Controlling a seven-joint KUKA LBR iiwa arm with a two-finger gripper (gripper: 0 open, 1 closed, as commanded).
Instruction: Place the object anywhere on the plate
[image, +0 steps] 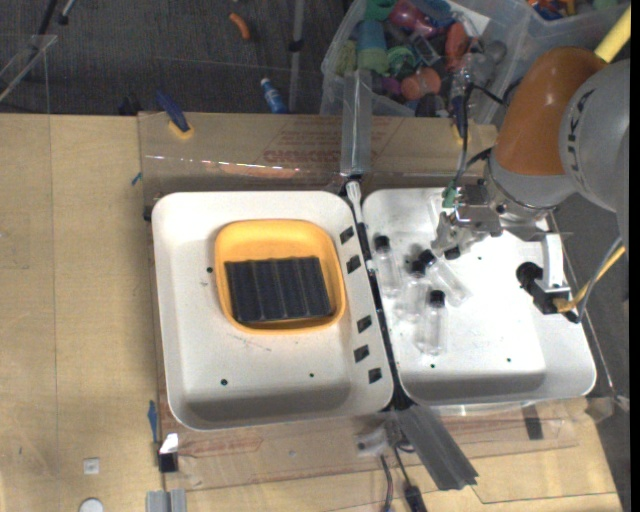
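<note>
Gripper (447, 238) is low over the back-left part of the right bin (500, 355), with the arm reaching in from the right. Open or closed: cannot tell at this size. Nothing visibly gripped.

Task's thing, by my reading: one of the clear pieces with black caps, lying loose in the left half of the right bin.
- The nearest capped piece (420, 262) sits just beside the gripper, on its near side.
- A second cap (381, 242) lies close to the seam between the bins (372, 300).
- A third cap (436, 297) is nearer the middle, with a clear body (430, 330) lying towards the front.
- Outlines are hard to trace, clear on white.

Plate (232, 245): yellow, in the middle of the left bin (185, 340). A black ribbed slab (278, 288) lies on it and covers most of its floor. Yellow rim shows all round.

Step in hand, as I judge it: the pick. No clear piece is on the plate yet.

How to do it well:
- Take the nearest piece and centre over its clear body rather than the cap.
- Close across the narrow width. The plastic is likely light and slick, and may roll or squirt out.
- Neighbours are close, so come straight down and avoid nudging them.
- Confirm something is gripped before travelling. An empty close looks like the main risk.
- Lift high enough to clear both bin walls at the seam.
- Release low over the plate's middle. The slab's ribs should stop the piece rolling.
</note>
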